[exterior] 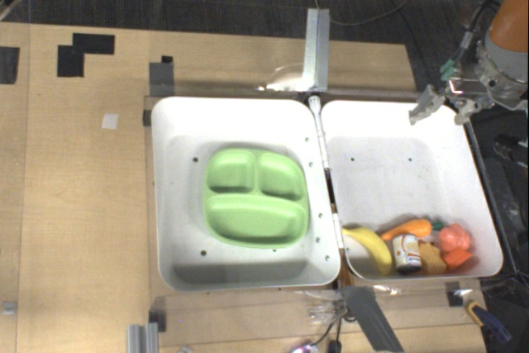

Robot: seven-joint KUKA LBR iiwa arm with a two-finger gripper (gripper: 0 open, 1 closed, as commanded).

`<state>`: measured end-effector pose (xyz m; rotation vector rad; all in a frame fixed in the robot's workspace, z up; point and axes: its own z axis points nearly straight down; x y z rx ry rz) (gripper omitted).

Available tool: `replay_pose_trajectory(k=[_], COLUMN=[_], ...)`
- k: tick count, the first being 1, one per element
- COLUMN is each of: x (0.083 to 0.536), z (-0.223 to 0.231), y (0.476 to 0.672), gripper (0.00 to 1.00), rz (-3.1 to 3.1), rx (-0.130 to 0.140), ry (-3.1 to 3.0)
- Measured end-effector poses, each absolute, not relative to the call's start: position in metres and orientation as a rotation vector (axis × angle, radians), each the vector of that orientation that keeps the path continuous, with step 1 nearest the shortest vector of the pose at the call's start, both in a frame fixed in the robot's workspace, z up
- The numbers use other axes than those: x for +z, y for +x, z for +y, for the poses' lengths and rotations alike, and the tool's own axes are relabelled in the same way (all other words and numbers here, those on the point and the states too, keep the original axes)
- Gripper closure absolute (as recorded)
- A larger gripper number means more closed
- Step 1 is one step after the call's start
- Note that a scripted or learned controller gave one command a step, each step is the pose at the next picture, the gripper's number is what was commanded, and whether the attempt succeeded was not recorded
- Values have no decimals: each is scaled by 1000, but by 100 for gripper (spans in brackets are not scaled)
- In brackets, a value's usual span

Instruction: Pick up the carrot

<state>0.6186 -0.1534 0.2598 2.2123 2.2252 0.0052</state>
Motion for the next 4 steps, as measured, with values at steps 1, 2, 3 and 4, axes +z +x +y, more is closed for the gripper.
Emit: replay_pose_trajectory(k=[1, 2, 3, 4], x=[212, 174, 97, 90], z=[-176, -165, -168, -193], y=[551, 515, 488, 491], gripper=[0, 0, 0, 0], rz=[2151, 2132, 2143, 2026], rx=[4, 4, 5, 15], ry=[2285, 2303, 2293, 2392])
